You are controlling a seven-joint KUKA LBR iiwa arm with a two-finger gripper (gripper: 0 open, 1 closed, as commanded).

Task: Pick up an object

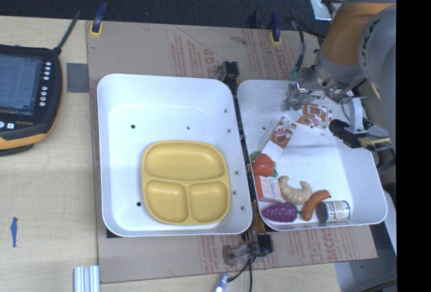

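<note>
Over the right bin [367,169], hand [296,92] — grip unclear, packet [314,115] print perhaps red — unreadable.

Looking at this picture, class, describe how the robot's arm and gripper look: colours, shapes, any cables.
The arm is bulky and rounded, with a grey shell and a broad orange band above the wrist. Thin dark cables run alongside near the wrist. The gripper is a small metallic-grey assembly at the arm's end; its finer details are too small to tell.
</note>
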